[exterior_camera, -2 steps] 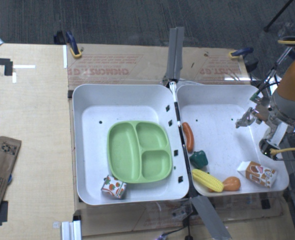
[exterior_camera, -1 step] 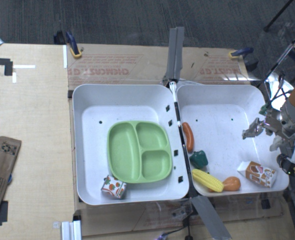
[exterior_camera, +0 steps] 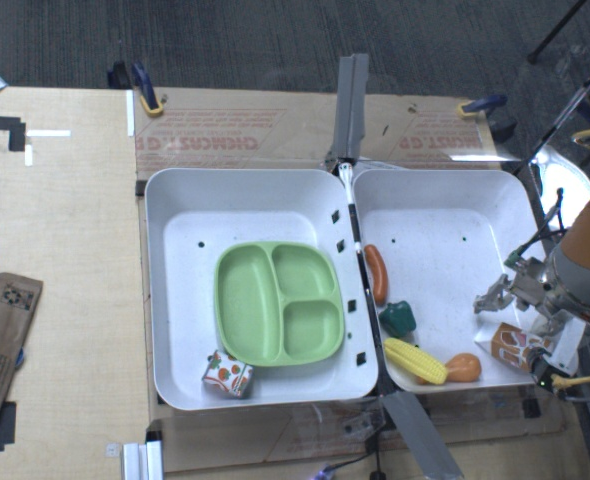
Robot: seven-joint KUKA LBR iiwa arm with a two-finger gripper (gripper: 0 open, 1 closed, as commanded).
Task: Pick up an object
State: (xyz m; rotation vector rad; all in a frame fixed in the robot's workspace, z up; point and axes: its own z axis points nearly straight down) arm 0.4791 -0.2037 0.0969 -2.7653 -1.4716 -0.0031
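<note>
Tool [exterior_camera: 503,296] sits at the right bin's [exterior_camera: 425,193] right edge, fingers spread wide, nothing between them (just above the small brown-and-white carton [exterior_camera: 516,345] in the near right corner). Along that bin's near edge: orange round toy fruit [exterior_camera: 463,367], yellow toy corn cob [exterior_camera: 415,361], dark green toy pepper [exterior_camera: 398,317]. Red toy sausage [exterior_camera: 376,272] lies by the left edge.

I work in a robotics lab; my bench [exterior_camera: 65,218] is pale wood with cardboard sheeting [exterior_camera: 275,133] clamped along its far edge by blue clamps [exterior_camera: 147,93]. Two white bins [exterior_camera: 160,268] sit side by side; dark carpet [exterior_camera: 275,18] lies beyond.
</note>
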